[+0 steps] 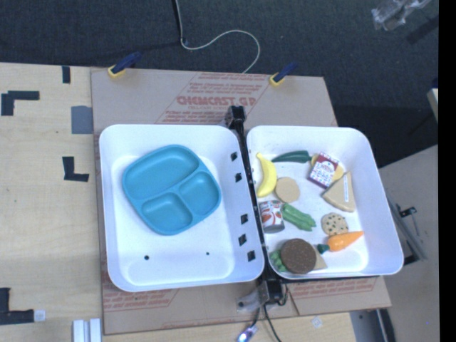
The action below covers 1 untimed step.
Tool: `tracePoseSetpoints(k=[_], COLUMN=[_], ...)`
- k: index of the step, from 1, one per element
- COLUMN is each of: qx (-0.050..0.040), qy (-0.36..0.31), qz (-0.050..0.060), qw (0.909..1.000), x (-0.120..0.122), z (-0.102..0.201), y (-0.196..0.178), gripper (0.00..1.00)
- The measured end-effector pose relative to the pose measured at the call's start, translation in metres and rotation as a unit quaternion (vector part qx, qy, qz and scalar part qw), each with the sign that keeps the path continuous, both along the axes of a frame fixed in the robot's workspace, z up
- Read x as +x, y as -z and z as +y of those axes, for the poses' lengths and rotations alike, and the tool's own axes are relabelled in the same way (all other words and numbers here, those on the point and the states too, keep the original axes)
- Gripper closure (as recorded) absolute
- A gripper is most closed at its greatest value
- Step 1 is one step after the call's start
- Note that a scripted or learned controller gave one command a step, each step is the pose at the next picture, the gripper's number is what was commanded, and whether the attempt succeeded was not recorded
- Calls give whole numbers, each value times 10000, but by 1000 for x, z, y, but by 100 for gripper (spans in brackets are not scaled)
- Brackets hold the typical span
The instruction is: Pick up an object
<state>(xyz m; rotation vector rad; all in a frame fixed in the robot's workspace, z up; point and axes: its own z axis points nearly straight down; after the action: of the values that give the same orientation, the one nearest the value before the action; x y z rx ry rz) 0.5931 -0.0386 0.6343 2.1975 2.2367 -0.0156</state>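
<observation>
Nearest edge of right-hand shallow white bin point(377, 216): round dark-brown toy burger patty point(298, 255), touching a small orange plastic carrot point(345, 241) on its right. Just behind lay a speckled tan cookie point(333, 224), a green pea pod point(298, 216) and a small red-and-white tin can point(271, 215) against the dividing wall. Farther back sat a pale sandwich wedge point(342, 193), a yellow plastic banana point(266, 174) and a dark green chilli point(291, 157).

All pick candidates sat in this one bin, loosely packed. Judged: a jumble meant as the source pile. The carrot and chilli looked the least crowded.

Left-hand white bin point(178, 262) held a blue three-compartment plastic plate point(171, 189), lying flat, probably the drop-off side.

Both bins rested on a brown cardboard sheet point(214, 95), pinned at its far edge by two blue-and-yellow clamps point(124, 63), presumably against sliding.

Farthest, top right: blurred grey gripper point(405, 4), well apart from the bins. Could not tell whether it was spread or closed. Nothing picked yet.
</observation>
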Motion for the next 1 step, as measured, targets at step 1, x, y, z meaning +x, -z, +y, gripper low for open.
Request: tracePoseSetpoints(k=[1], qx=[-3], qy=[-6], qz=[1], qw=[10000], x=[0], z=[1], y=[-10], gripper=[100])
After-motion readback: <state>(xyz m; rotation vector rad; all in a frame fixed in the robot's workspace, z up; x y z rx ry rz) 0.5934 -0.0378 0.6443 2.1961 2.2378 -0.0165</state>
